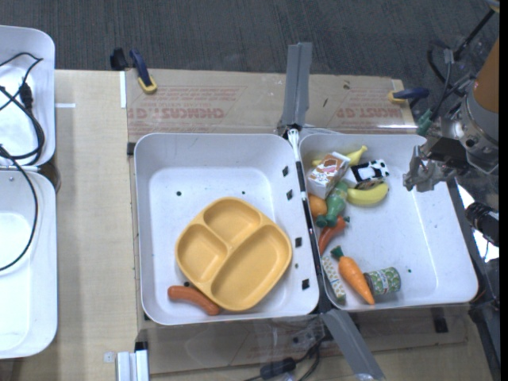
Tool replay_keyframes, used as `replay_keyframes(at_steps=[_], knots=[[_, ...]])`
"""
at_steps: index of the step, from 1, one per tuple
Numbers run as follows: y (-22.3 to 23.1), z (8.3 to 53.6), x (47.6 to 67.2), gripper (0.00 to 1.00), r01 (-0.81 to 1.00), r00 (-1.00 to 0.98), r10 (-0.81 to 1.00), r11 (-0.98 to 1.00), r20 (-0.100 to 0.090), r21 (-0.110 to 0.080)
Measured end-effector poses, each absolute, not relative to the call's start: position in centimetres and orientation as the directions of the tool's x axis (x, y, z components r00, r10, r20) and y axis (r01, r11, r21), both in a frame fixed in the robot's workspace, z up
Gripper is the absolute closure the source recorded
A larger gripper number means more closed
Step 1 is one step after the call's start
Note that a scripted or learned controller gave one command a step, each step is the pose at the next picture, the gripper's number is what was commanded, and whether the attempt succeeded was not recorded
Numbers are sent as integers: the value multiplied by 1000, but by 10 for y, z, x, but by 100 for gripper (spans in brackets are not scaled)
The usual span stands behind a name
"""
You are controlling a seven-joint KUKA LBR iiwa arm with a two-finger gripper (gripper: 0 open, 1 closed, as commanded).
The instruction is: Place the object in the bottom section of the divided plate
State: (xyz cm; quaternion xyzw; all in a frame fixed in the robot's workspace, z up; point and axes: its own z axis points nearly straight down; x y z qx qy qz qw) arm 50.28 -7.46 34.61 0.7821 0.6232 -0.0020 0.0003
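A yellow divided plate (232,252) lies tilted in the left bin (159,181), with two small sections at its upper left and one large section at its lower right. An orange sausage (193,298) lies against the plate's lower left rim on the bin floor. The right bin (432,244) holds toy food: a banana (367,194), a white carton (328,173), a black-and-white toy (369,171), a carrot (354,277), a green can (382,281) and green and orange vegetables (331,209). My gripper (421,176) hangs over the right bin's upper right edge, with nothing seen in it.
A grey divider post (297,86) stands between the bins at the back. Blue clamps (141,71) hold the cardboard base. A white appliance with black cables (20,133) sits at the far left. Bare bin floor lies right of the banana.
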Motion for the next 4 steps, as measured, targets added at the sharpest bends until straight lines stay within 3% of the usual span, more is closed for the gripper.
replay_keyframes(at_steps=[1, 2, 3, 4], knots=[[-61, 190, 489, 100, 962, 273, 962, -273, -2, -5], [-55, 315, 544, 100, 976, 218, 976, -218, -3, -3], [-13, 208, 529, 100, 1000, 4, 1000, -4, -2, -4], [30, 190, 477, 100, 997, 74, 997, -74, -2, -5]])
